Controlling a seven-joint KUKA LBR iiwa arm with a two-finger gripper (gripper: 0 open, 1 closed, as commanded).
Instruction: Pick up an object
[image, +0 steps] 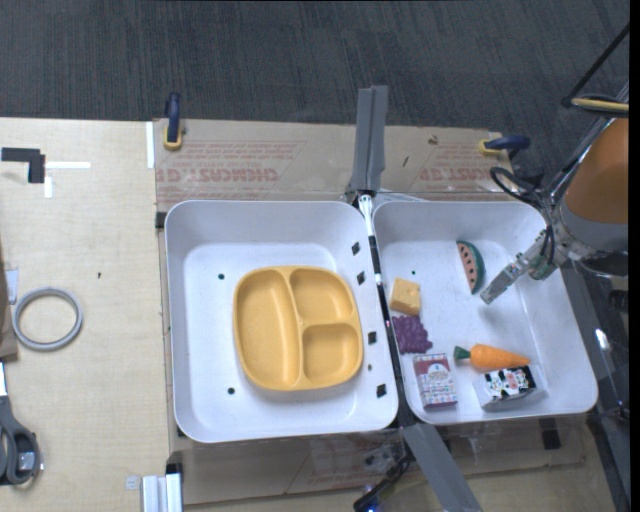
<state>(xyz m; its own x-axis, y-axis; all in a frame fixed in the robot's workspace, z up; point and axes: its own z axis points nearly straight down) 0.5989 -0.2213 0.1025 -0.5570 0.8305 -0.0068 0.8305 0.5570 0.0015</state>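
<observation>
Bench surroundings: a roll of tape (45, 318) lies on the wooden surface well left of the bins, scissors (17, 452) near the lower left edge, and two clamps, one blue-handled (173, 120) and one at the upper right (505, 146), sit on the cardboard sheet (260, 160) behind the bins. A grey bar (371, 140) runs down to the seam between the bins.

Left bin (190, 330): it holds a yellow divided plate (297, 327) with three compartments, lying flat near the middle.

Right bin (560, 390): it holds six items. A watermelon slice (470, 264) lies in the upper middle, long axis running roughly up and down the view. A cheese wedge (405, 296) sits close to the left wall, with a bunch of purple grapes (409, 331) just below it. A small red and white carton (435, 381) lies near the front, beside the grapes. A carrot (491, 356) lies with its long axis nearly across the view, green top to the left and tip to the right. A black and white carton (508, 384) is just beneath the carrot, touching or nearly so.

Tool: the gripper (497, 287) hangs over the right bin, slanting down to the left, just right of the watermelon slice and apart from it. Nothing is seen between its fingers; whether they are spread or closed cannot be told. The way to the watermelon slice is unobstructed.
</observation>
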